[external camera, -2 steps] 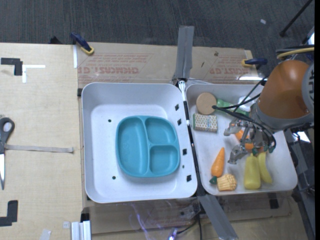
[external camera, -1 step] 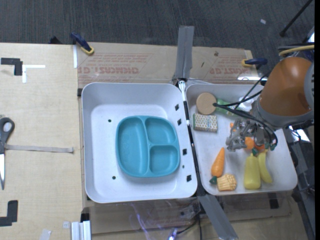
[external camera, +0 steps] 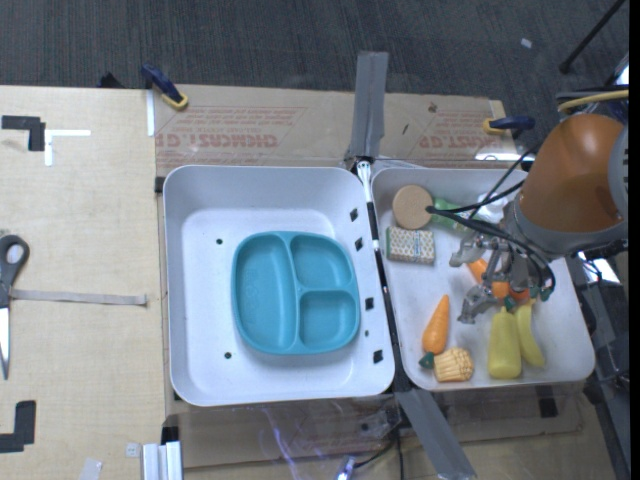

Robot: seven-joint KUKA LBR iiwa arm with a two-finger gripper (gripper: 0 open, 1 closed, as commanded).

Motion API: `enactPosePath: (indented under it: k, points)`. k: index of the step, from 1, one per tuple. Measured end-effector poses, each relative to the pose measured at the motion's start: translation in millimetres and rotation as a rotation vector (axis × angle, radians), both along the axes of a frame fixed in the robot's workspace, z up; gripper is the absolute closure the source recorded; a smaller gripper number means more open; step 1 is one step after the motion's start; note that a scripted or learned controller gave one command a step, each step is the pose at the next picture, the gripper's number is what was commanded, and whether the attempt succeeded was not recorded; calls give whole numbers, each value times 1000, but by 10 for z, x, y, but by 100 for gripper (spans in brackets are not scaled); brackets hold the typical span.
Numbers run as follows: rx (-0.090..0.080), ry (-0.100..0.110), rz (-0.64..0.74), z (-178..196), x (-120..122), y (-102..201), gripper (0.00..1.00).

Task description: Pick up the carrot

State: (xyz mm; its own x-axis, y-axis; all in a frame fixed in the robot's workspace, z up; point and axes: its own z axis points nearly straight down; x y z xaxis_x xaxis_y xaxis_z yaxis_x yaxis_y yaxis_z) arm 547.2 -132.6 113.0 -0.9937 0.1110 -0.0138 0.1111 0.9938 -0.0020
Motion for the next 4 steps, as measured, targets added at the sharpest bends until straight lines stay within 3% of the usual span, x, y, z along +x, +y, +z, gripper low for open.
enactPosePath:
  k: [1, 2, 3, 4]
  points:
    - [4, 10, -125, -202, -57, 54, 0]
    - [3, 5, -122, -101, -35, 58, 100]
    - [3, 5, -122, -101, -35, 60, 0]
    - [1, 0, -120, -1, -15, 60, 100]
